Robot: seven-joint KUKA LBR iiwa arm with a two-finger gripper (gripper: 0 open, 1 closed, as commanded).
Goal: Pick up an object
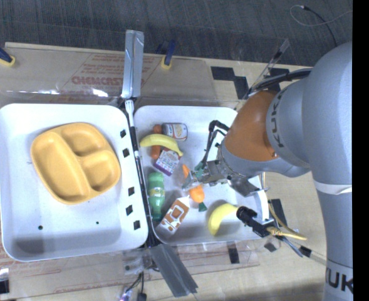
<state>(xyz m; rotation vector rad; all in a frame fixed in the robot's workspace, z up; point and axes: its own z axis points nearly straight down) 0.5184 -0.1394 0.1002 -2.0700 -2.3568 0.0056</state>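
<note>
The gripper (200, 179) hangs low in the right bin (228, 119), just over a small orange thing (198, 194), maybe a carrot; its grip is hidden. A yellow tray (75, 162) lies in the left bin (21, 231).

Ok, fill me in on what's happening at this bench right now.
A grey KUKA arm reaches in from the right over the right bin, which holds a jumble of small items: a banana, a green bottle, a small orange piece and a yellow lemon-like fruit. Its gripper sits low among them, close above the orange piece. Whether anything is grasped cannot be made out. The left bin holds a yellow divided plate.
</note>
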